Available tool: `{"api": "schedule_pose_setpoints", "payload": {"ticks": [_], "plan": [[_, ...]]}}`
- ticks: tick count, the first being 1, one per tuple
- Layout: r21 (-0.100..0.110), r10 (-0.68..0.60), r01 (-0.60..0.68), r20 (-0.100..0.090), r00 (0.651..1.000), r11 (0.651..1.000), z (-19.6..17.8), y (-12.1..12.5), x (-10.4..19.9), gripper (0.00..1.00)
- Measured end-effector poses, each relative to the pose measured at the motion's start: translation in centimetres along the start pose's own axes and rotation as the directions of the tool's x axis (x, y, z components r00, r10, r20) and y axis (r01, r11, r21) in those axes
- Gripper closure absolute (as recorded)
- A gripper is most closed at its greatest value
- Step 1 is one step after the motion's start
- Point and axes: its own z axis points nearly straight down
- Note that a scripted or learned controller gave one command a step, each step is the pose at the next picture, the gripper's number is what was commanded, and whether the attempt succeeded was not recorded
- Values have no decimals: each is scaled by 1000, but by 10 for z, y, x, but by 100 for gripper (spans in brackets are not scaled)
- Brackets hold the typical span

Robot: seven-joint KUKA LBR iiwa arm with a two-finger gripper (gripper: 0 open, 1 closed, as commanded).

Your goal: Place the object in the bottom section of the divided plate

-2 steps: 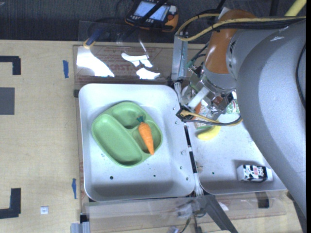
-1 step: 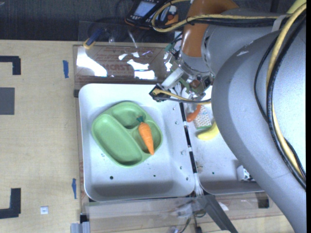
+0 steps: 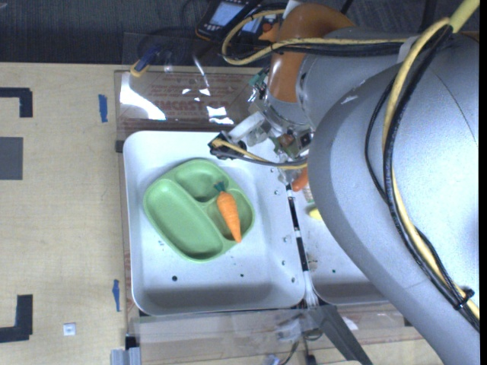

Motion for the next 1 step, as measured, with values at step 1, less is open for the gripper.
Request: {"api": "schedule_pose_setpoints", "payload": {"ticks": [1], "plan": [[13, 71, -71, 8, 997, 997, 13, -9, 1, 0]]}}
